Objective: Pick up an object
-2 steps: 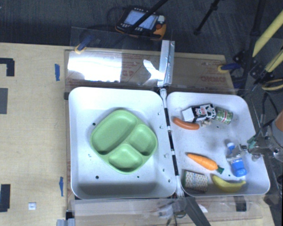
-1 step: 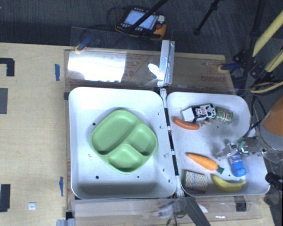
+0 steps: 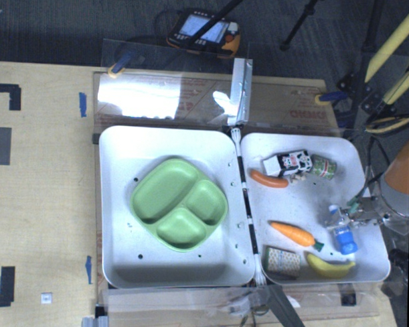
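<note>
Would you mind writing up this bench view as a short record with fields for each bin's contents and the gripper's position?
left bin: green divided plate
right bin: hot dog, milk carton, green can, carrot, banana, patterned box, blue bottle
gripper: at the right bin's right side, just above the blue bottle
grasp: cannot tell

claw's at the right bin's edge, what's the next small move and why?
Probably a short descent straight onto the blue object. The claw sits at the right side of the right bin, just above that object in the view, and nothing is visibly held. The banana and carrot lie further off, so the blue object looks like the nearest pick. Claw opening is hard to judge.
</note>
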### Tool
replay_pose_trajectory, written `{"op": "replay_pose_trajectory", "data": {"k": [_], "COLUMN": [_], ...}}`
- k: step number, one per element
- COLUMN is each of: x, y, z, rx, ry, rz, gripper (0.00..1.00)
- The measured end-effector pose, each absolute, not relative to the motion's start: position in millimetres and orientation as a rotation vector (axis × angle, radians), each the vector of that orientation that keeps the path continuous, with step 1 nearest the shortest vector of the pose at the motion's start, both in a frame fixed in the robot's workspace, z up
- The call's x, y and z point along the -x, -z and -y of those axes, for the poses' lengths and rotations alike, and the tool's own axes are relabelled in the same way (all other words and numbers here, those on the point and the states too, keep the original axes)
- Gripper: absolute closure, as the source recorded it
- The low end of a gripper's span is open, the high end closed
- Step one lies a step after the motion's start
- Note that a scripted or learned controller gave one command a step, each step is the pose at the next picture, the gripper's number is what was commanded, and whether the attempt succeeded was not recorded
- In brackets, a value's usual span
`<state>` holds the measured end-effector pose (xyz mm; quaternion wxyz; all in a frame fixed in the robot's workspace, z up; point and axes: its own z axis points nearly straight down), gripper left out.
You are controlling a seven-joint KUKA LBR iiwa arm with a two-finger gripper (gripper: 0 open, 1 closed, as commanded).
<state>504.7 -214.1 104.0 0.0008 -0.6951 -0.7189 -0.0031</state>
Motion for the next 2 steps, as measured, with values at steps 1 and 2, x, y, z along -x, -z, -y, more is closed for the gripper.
{"op": "replay_pose_trajectory", "data": {"k": [1,2], "x": [-549.0,-567.8], "y": [-199.5,-174.6], "z": [183.5,142.9], "rx": [2.366,2.377], "ry": [0.0,-0.002], "rz": [2.069,2.05], "gripper": [1.0,1.0]}}
